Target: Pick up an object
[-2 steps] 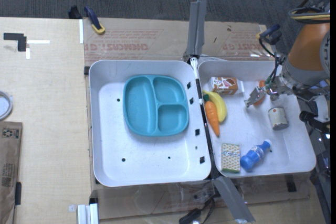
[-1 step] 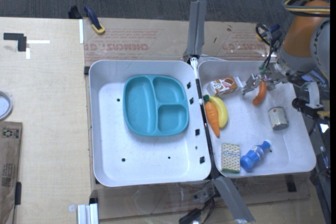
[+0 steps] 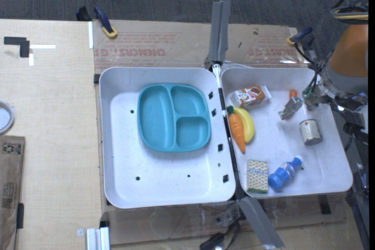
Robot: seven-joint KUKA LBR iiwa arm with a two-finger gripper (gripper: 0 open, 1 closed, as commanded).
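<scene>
step: looks like the approach stage of the pick, nothing's lifted yet as far as I can see

gripper: the gripper (image 3: 291,107) hangs low over the upper right part of the right bin (image 3: 337,184), reaching in from the right edge; whether the fingers are spread or pressed together I honestly can't tell, too small and dark

arm pose: orange band and grey wrist sit up at the right, tool slanting down-left into the bin

objects: small silver can (image 3: 310,131) just below-right of the gripper, snack packet (image 3: 252,96) to its left, banana (image 3: 246,124) and carrot (image 3: 237,131) touching by the divider, blue bottle (image 3: 285,173) and green box (image 3: 257,176) near the front

left bin: teal divided plate (image 3: 174,117)

next move: my guess is drop onto the can, closest target, and it's round so it could roll
</scene>
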